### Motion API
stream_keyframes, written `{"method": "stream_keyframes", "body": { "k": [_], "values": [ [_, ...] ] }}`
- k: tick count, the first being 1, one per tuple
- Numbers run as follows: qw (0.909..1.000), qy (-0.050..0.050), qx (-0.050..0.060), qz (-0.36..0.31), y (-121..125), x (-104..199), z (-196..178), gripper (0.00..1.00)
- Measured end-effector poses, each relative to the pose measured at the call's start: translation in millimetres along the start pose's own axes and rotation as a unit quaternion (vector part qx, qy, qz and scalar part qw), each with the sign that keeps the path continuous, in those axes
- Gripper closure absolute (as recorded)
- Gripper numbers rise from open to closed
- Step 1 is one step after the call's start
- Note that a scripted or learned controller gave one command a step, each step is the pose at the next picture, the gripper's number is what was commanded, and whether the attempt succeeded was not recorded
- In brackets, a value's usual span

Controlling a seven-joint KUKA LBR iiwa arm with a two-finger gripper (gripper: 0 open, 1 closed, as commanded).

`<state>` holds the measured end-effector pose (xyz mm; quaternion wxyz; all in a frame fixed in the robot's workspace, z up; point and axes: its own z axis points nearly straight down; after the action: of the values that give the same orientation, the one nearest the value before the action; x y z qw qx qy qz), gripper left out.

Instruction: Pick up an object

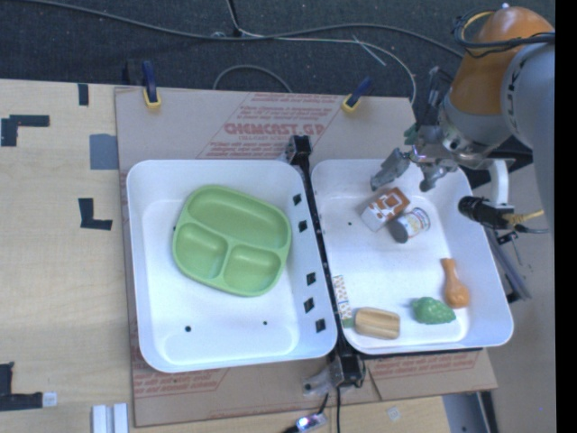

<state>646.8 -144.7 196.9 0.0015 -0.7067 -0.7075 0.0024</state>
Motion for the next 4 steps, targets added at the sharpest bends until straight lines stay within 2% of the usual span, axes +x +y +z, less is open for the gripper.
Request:
{"method": "stream_keyframes", "body": {
  "k": [1, 2, 3, 4],
  "values": [
    [1.0, 0.0, 0.001, 0.0, -5.3, 9.8, 56.3, 0.0],
    [0.9999, -0.003, -0.01, 0.001, -0.5, 6.7, 85.8, 0.0],
    [0.9999, -0.003, -0.013, -0.002, 1.7, 8.6, 75.1, 1.0],
    [1.0, 0.001, -0.003, -0.001, 2.8, 16.4, 30.9, 1.0]
  ]
}}
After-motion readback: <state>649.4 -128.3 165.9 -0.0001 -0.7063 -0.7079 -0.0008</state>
